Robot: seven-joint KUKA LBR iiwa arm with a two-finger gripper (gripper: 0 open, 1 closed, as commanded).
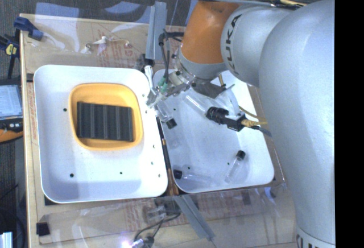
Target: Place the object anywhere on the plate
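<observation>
You cannot tell the claw's (162,93) state. The yellow plastic plate (105,96) with its dark ridged insert lies left of the claw; no carried object is discernible. Risk: releasing now drops anything onto the bin divider.

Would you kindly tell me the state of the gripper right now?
Gripper: cannot be told; it sits at the left edge of the right bin, beside the plate.

Lighting bright, even, cool-toned. 2 white bins (96,184) near overexposed, faint grey shadow along left bin's lower inside wall. Glare on clear plastic sheeting (68,28) above bins. Grey arm (296,99) large, close, slightly soft. Overall mild blur, low resolution.
</observation>
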